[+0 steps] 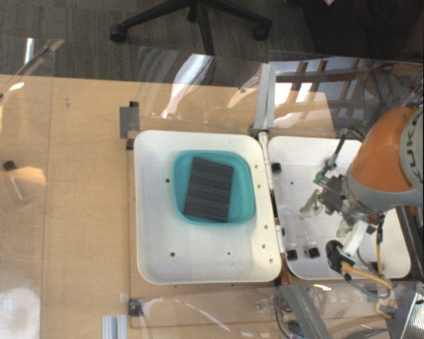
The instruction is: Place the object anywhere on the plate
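The tool [317,204] hangs low over the right bin [298,155], at the end of the grey arm [381,169] with its broad orange band, which comes in from the right; whether the tool is open or closed cannot be told, as its tip is small and pale against the white floor of the bin. Yellow and black cables [358,268] loop beneath the wrist. No brand or writing can be read anywhere. There are two shallow white bins, moulded with rounded corners and smooth, glossy walls, set side by side and touching along a thin metal divider [266,132]. The left bin [152,232] holds one teal plate [245,192], square with softly rounded corners and a raised rim. On that plate lies the object [209,189], a single dark grey rectangular block with ribbed, corrugated ridges running across it, lying flat and slightly tilted, wholly inside the rim. The tool is well apart from it, in the other bin. Both bins rest on a light wooden surface [66,198], with clear plastic sheets [199,73] standing around it and catching glare. Beyond the surface, the black star-shaped base of a chair [192,16] stands on dark carpet.
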Controlling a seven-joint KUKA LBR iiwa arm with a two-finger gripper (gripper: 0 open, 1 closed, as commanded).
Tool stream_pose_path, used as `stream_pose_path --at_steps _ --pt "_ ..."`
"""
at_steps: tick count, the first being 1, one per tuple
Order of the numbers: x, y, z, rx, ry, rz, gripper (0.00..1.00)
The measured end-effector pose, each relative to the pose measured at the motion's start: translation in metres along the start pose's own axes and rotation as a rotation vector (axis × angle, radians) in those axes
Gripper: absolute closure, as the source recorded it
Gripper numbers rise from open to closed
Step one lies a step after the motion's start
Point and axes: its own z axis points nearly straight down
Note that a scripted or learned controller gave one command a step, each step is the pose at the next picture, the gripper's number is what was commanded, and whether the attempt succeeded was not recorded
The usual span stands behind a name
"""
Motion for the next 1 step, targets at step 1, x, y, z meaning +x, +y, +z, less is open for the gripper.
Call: stream_pose_path --at_steps 1 --pt "-0.0186 0.0124 0.0815 -0.016 -0.004 -0.013 0.00"
